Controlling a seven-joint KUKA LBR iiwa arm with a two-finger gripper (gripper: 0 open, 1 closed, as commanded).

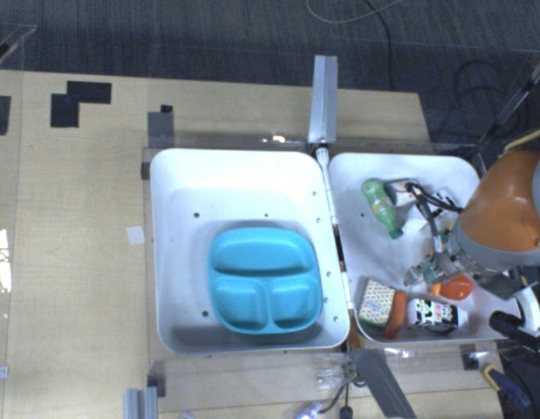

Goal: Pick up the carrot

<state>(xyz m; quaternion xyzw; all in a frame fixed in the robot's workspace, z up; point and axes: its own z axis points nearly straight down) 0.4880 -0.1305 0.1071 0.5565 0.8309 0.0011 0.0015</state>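
Note:
The carrot, a short orange-brown stick, lies near the front wall of the right bin. A patterned packet is on its left and a black-and-white carton on its right. My gripper hangs low in the right bin, a little up and to the right of the carrot and apart from it. The grey wrist and orange band hide much of it. A round orange-red thing sits right against the gripper's lower right side.
A green bottle lies at the back of the right bin beside a tangle of dark wire-like parts. The left bin holds a blue divided tray. A metal post stands behind the wall between the bins.

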